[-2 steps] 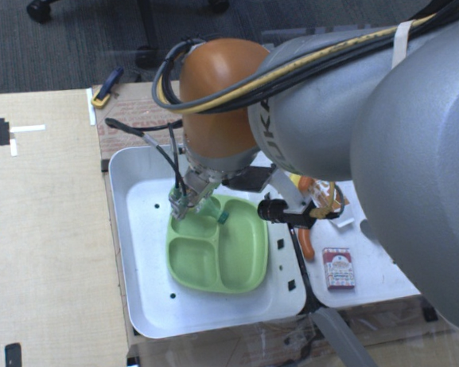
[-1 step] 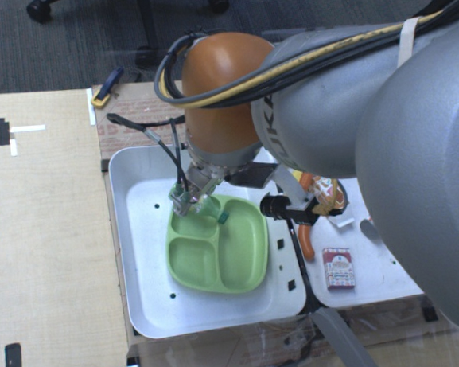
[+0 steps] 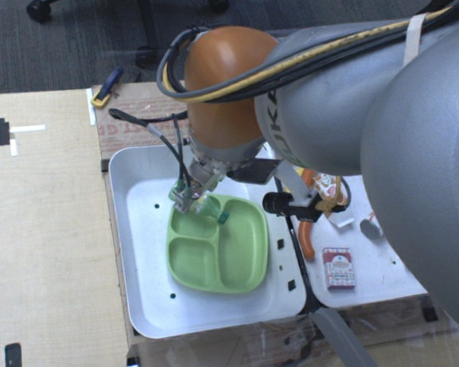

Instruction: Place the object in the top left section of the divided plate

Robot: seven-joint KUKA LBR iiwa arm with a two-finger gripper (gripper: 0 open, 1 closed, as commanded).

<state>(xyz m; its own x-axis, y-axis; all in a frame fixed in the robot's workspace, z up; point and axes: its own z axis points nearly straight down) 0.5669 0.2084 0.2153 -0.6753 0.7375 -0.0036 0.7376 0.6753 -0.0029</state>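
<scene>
One arm over the green plate (image 3: pixel 219 251), at the placing step
End effector (image 3: pixel 189 195) hovers at the plate's far-left section; its grip state I cannot tell; next, lower and release there

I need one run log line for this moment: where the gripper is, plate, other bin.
gripper over top left of green divided plate | plate in left bin | right bin: red box, orange sausage-like item

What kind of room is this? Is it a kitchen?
Probably a robot lab, not a kitchen. A big grey robot arm reaches over white bins on a workbench, cables run along it, and an office chair base stands behind.
</scene>
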